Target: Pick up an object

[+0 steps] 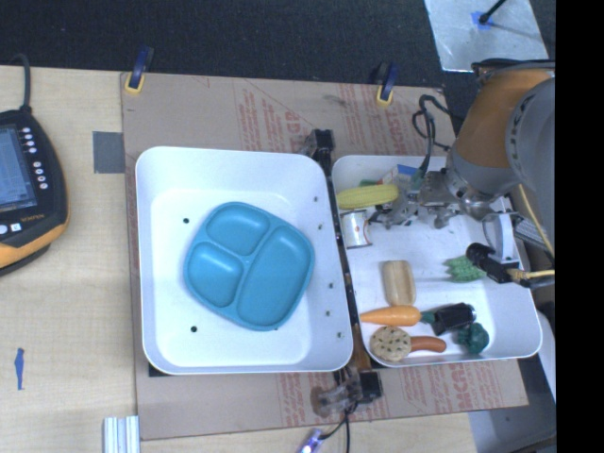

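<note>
My gripper [408,213] hangs low over the back part of the right bin [514,347], just right of a yellow corn-like piece [366,196] and a small silver can [354,230]. Nothing shows in its grasp. Further forward in that bin lie a tan block [398,281], an orange carrot [389,316], a round cookie [390,344], a reddish sausage [427,344], a black piece [453,315] and two green pieces [462,269] [475,337].
The left bin [160,347] holds a blue divided plate [248,265]. A small blue item [407,170] lies at the right bin's back rim. A handheld controller [24,182] sits at the bench's left edge. The bins rest on cardboard [226,102].
</note>
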`<action>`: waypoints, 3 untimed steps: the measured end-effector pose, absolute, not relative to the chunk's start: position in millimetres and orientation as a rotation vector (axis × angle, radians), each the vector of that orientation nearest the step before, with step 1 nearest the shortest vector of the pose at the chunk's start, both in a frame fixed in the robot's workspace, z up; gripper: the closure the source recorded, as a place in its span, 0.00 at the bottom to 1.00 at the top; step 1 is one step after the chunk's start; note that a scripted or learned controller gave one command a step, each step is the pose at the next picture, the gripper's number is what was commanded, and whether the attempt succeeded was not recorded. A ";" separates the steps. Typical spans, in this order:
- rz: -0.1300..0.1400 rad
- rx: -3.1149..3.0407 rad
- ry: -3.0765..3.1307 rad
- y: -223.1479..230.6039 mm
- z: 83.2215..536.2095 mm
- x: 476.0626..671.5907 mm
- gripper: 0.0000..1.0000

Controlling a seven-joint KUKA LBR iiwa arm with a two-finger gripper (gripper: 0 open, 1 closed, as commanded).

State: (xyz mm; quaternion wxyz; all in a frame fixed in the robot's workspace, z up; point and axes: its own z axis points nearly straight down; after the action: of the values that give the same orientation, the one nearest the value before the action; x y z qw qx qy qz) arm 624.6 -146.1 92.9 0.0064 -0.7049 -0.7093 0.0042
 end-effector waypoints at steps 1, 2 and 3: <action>0.002 -2.216 -2.226 -118.0 223.7 558.2 0.00; 0.002 -2.219 -2.224 -154.7 217.6 564.6 0.00; 0.006 -2.213 -2.224 -128.1 175.0 579.4 0.00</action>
State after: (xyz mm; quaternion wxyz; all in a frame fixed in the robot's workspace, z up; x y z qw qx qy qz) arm 579.4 -128.1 175.0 0.0018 -0.7053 -0.7089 0.0020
